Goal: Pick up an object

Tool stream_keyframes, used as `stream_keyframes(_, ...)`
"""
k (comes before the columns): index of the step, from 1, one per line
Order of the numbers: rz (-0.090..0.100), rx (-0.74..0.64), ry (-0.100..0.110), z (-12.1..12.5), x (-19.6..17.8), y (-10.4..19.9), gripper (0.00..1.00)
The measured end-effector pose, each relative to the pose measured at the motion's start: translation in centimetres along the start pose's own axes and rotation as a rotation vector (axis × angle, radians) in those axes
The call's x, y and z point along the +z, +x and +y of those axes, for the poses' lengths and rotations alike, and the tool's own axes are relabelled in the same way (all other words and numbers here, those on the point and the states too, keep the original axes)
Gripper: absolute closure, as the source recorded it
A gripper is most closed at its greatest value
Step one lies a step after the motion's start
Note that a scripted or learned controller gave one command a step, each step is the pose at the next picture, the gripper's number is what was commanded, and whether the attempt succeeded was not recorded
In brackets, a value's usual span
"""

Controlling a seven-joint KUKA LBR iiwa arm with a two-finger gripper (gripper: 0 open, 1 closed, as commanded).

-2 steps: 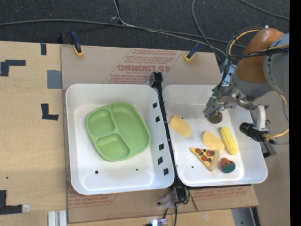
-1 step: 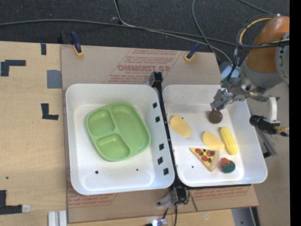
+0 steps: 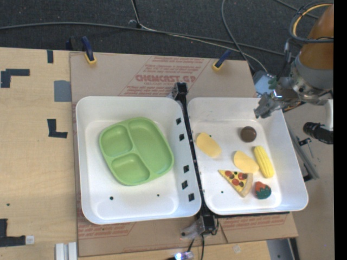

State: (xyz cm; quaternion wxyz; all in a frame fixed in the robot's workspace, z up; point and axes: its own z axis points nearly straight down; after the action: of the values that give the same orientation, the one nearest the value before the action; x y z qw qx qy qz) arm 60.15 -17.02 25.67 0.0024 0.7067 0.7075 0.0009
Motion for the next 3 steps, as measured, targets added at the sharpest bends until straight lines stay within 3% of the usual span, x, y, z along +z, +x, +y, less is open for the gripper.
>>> stream_keyframes(1, 0.003, -0.005, 0.006, 0.4, 1.5, 5.6, 1.00)
stream_keyframes(3, 0.003, -0.005, 0.006, 1.8, 0.6, 15.3, 1.00)
